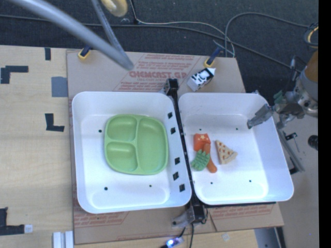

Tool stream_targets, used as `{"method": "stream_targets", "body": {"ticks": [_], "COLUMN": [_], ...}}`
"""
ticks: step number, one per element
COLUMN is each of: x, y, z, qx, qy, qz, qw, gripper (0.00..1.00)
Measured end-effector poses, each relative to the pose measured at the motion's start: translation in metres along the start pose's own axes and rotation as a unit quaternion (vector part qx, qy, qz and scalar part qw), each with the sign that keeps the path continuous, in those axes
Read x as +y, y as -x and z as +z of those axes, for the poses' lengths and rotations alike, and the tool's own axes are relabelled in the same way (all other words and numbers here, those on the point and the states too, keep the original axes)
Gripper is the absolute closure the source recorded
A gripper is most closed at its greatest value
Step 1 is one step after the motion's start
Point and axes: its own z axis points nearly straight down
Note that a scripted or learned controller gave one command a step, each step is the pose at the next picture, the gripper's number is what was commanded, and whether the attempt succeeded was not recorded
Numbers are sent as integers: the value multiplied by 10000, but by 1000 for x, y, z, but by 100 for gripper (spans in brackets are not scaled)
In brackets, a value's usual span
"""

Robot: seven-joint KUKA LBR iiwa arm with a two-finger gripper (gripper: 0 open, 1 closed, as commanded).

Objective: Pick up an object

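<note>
Three toy foods lie together in the right bin [269,190]: one orange block [201,140], one carrot with a green top [204,162] and one pizza slice [225,152] just to its right. One green divided plate [136,143] sits in the left bin [88,190]. The gripper [257,120] hangs over the right bin's far right rim, holding nothing; I cannot tell how its fingers stand.
</note>
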Motion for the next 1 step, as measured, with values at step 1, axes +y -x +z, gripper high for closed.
{"method": "stream_targets", "body": {"ticks": [1], "x": [2], "y": [0], "z": [-7], "qx": [-14], "qy": [58], "qz": [-19], "qw": [10000], "gripper": [0]}}
